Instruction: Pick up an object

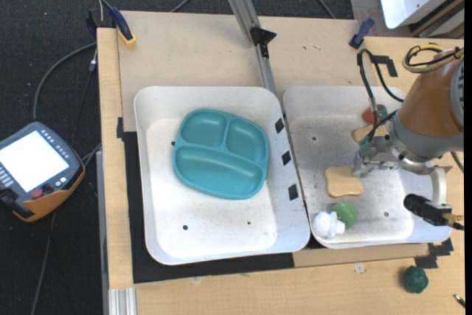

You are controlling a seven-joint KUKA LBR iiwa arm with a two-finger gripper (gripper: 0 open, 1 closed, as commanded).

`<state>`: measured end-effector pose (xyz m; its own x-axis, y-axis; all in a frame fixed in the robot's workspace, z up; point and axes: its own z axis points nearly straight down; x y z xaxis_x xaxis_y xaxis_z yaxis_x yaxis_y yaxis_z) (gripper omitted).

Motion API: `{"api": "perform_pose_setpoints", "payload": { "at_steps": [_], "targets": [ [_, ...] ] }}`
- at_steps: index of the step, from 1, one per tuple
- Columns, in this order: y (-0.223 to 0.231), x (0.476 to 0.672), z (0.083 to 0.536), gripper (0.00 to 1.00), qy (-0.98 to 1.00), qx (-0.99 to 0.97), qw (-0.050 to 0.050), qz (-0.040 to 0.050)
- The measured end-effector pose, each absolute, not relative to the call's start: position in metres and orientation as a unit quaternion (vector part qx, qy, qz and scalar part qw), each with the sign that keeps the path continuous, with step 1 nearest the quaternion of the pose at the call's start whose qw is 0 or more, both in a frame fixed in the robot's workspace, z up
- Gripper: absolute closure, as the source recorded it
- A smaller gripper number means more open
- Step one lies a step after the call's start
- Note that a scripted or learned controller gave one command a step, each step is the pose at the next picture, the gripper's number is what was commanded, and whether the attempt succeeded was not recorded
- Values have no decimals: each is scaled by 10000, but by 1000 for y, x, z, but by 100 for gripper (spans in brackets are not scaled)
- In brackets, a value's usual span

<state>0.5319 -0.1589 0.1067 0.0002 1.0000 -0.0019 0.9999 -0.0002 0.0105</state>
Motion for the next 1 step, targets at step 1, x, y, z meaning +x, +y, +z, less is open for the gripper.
{"api": "perform_pose_setpoints", "payload": {
  "at_steps": [1],
  "targets": [
    [-150, 533, 154, 100, 7078, 7064, 17, 11]
  ]
}}
